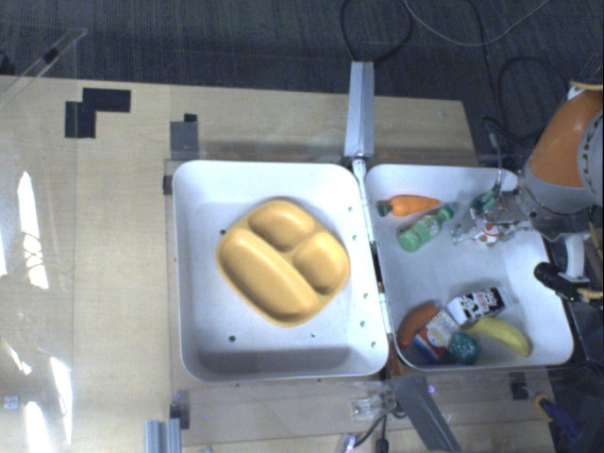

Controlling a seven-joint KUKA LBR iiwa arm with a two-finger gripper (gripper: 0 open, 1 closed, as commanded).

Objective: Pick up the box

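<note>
Pale wood table [113,281] carries two white bins side by side. Left bin [189,347] holds a yellow divided dish [283,260]. Right bin [528,281] has a carrot [412,205], green bottle [423,229], banana [502,335] and the small black-and-white box [475,304], near the front. From where I stand, the hand [486,223] sits over the bin's far side; whether it's spread I cannot tell.

1. Bright, even light is falling from above on both white bins [283,366].
2. Glare is shining in streaks on the clear sheet [33,243] at the left.
3. The whole picture is looking slightly soft, and shadows are staying faint.
</note>
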